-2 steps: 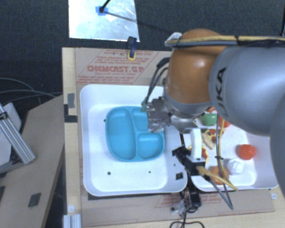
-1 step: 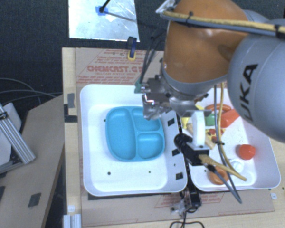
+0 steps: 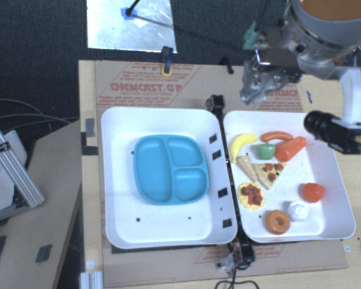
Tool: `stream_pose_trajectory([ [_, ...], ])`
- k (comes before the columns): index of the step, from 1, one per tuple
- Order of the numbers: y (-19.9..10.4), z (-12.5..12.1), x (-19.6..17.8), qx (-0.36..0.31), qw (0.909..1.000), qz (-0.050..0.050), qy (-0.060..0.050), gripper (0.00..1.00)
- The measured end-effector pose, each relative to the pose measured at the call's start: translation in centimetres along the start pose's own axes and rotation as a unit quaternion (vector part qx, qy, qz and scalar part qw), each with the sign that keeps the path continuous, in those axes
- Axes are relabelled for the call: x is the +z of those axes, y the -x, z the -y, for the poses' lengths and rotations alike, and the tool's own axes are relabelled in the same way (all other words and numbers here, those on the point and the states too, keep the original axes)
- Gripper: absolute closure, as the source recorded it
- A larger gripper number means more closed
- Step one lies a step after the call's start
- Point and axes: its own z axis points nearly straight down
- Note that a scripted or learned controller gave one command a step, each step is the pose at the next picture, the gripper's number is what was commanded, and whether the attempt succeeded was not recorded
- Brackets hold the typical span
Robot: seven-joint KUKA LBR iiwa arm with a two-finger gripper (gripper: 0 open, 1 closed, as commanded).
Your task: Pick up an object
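The right bin (image 3: 334, 167) holds several toy foods: a yellow banana (image 3: 242, 142), a sausage (image 3: 276, 136), a green piece (image 3: 265, 151), an orange-red carrot (image 3: 290, 149), a pizza slice (image 3: 269, 172), a small round pizza (image 3: 251, 195), a donut (image 3: 277, 221), a red tomato (image 3: 312, 192) and a white piece (image 3: 298, 210). My gripper (image 3: 256, 89) hangs high over the cardboard just behind the right bin's back-left corner, apart from all the foods. Nothing shows in it.
The left bin (image 3: 117, 161) bears a blue divided plate (image 3: 171, 168). A black divider with clips (image 3: 224, 161) runs between the bins. A black camera mount (image 3: 334, 131) juts over the right bin's far right edge. A yellow clamp (image 3: 166, 62) sits at the back.
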Motion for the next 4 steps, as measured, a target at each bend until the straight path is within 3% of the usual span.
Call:
stream_pose_trajectory([
  [1, 12.9, 0.1, 0.8, 0.005, 0.9999, 0.004, -0.009, 1.00],
  [2, -0.9, 0.2, 3.7, -0.010, 0.9999, 0.001, -0.011, 1.00],
  [3, -6.6, 0.7, 18.6, -0.006, 0.9998, 0.005, -0.017, 1.00],
  [4, -6.3, 0.4, 16.6, -0.006, 0.9999, 0.002, -0.009, 1.00],
])
